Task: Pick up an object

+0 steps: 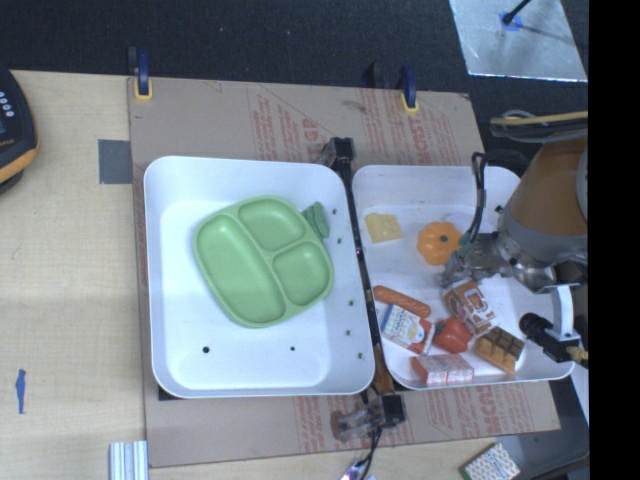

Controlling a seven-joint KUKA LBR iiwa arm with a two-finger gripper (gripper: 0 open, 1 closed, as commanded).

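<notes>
The bench (70,268) was the biggest thing, with a sheet of brown cardboard (300,118) lying on it. Two white bins sat side by side on the cardboard. The left bin (180,358) held a green plate (262,260) with three parts. A small green thing (317,218) poked out by the plate's far right edge.

My arm (545,203) came in from the right, over the right bin (400,183). My gripper (462,266) hung low in that bin, just beside a little orange pumpkin (438,241) and right above a brown snack packet (472,306). I could not tell how my fingers stood.

The toys were all in the right bin. A hot dog (400,300) lay near the middle. A small carton (404,328) sat under it, touching a red tomato (452,336). A chocolate bar (498,348) and a pink packet (442,370) lay by the near edge. A yellow cheese slice (383,227) lay near the far left side.
</notes>
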